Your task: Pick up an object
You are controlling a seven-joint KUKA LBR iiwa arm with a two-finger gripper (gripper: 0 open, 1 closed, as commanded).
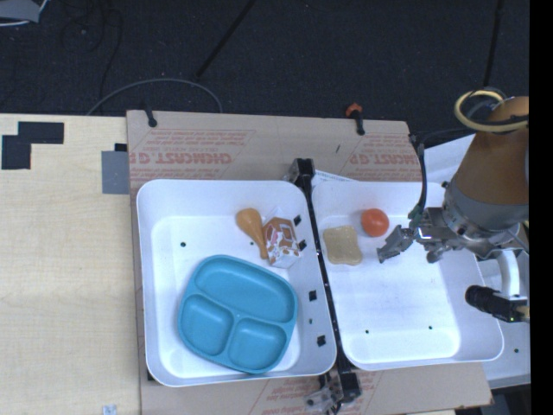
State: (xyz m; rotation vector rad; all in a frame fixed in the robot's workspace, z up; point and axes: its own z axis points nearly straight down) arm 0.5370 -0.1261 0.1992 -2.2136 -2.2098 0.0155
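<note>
Two shallow white bins sit side by side on the tabletop, which is pale wood with a sheet of printed cardboard under the bins. The left bin holds the largest item, a blue divided tray with three compartments, lying flat toward the near side. The right bin has the grey arm reaching over its far right part, the orange band showing above the wrist. Above the tray, near the divider between the bins, lies a brown-and-white packet, and just beside it on the left a tan wooden spoon, the two touching or nearly so. In the right bin a beige sponge-like block lies close to the divider, with a small red-orange ball near it on the right. The claw hangs low just right of the ball and block, its dark fingers spread apart with nothing between them.
</note>
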